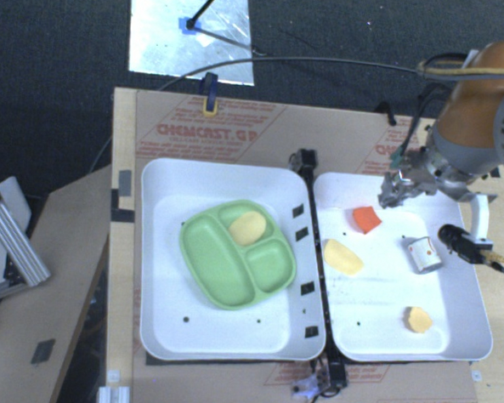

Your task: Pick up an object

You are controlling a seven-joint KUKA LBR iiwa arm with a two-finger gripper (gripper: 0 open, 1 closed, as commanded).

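1. Nearest the front edge, in the right bin [470,325], a small yellow block [417,319] lies alone, well apart from the rest and open to approach from above.
2. Next back in that bin, a pale yellow wedge [342,257] lies close to the divider wall; that wall could hinder a grasp from its left.
3. Level with it, the left bin [159,259] bears a green tray [222,267], set askew, with a yellow piece [249,228] resting in its upper compartment.
4. Further back on the right, a silver cylinder [423,254] lies tilted near the bin's right side.
5. Beyond it, an orange block [366,219] sits near the far wall, free on all sides.
6. Farthest, the gripper [395,192] hangs above the far part of the right bin, just beside the orange block. Nothing shows between its fingers; their spread cannot be told.
7. Judgement: no object is picked yet; the orange block appears the likeliest target.
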